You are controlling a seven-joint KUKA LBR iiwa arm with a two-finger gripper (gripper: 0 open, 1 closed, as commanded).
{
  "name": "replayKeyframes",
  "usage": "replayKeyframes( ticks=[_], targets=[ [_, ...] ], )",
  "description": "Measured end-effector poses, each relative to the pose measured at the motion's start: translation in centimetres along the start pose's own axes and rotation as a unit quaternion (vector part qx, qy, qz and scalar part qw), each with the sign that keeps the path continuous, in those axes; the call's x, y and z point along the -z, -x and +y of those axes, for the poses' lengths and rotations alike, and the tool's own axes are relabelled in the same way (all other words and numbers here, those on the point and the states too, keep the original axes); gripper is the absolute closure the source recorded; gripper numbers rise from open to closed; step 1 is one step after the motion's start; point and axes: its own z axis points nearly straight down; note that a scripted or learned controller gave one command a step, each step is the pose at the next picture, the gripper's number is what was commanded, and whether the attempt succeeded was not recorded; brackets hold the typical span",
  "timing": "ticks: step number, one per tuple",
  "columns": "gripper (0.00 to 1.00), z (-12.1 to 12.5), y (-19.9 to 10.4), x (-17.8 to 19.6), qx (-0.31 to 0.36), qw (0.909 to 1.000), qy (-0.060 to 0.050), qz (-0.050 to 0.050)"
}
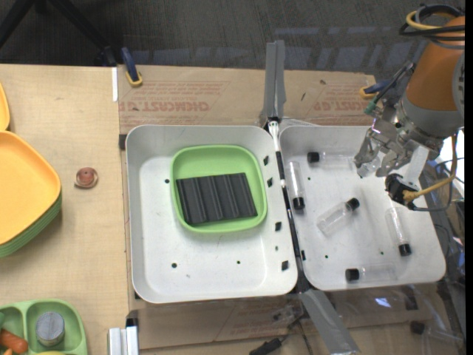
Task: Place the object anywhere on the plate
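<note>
The object is not singled out by anything in view; my judgement is that it is one of the clear, black-capped vials, and the centre vial [338,214] lies loose near the middle of the right bin [369,246], well apart from the plate.

The bench [74,109] carries both bins side by side. The left bin [148,265] holds the green plate [218,154] towards its far edge. A dark ribbed slab [218,198] covers most of the plate's floor.

The arm [436,80] reaches over the right bin's far right corner. Its gripper [378,160] hangs there above the bin floor. Glare and clutter around the tip are heavy, so I cannot tell whether the gripper is open or shut. Nothing can be made out in its grasp.

Other vials lie scattered:
- the wall vial [295,183] is against the bin's left wall
- the far vial [329,156] is near the far edge
- the right vial [397,231] is towards the right edge
- the near vial [366,274] is by the near edge

The risks, as I judge them:
- A round, smooth, see-through vial may roll or squirt away as the gripper closes on it.
- The wall vial leaves little room for a grasp.
- A carry must cross the raised walls between the bins, where a loose grip could drop the load.
- A vial set on the ribbed slab could roll towards the plate's rim.
</note>
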Motion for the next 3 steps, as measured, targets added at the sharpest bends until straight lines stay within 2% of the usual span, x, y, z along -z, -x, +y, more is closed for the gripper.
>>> replayKeyframes(
  ticks=[1, 2, 3],
  targets=[
    [0.00, 0.0, 0.0, 0.0, 0.000, 1.0000, 0.000, 0.000],
    [0.00, -2.6, -6.2, -2.6, -0.017, 0.9999, -0.001, -0.001],
    [0.00, -7.3, -10.7, -2.6, -0.069, 0.9976, -0.001, -0.002]
  ],
)
